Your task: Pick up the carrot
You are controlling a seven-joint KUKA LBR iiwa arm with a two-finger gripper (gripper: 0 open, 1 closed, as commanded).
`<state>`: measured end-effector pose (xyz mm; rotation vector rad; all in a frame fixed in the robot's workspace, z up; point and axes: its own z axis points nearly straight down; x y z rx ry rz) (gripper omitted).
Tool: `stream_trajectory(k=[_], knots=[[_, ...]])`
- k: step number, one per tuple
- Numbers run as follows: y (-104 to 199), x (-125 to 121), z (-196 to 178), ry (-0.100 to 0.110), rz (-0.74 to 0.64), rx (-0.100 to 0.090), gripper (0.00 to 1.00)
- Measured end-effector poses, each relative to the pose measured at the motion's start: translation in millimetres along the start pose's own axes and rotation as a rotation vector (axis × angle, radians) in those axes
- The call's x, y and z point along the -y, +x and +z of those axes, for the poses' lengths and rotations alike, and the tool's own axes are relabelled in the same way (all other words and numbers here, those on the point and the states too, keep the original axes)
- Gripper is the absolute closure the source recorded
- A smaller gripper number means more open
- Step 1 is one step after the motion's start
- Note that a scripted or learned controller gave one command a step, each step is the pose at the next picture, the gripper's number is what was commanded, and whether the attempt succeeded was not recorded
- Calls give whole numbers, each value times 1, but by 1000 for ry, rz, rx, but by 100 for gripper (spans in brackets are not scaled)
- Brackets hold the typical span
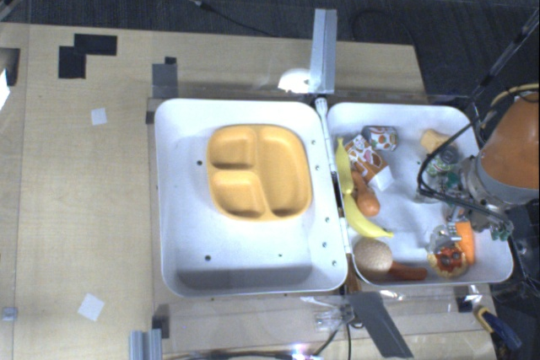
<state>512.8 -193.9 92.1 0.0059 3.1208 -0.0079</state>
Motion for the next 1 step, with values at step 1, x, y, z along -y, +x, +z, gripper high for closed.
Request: stream_trajectory(k=[1], knots=[[-3,-2,-11,1,-7,6,100]])
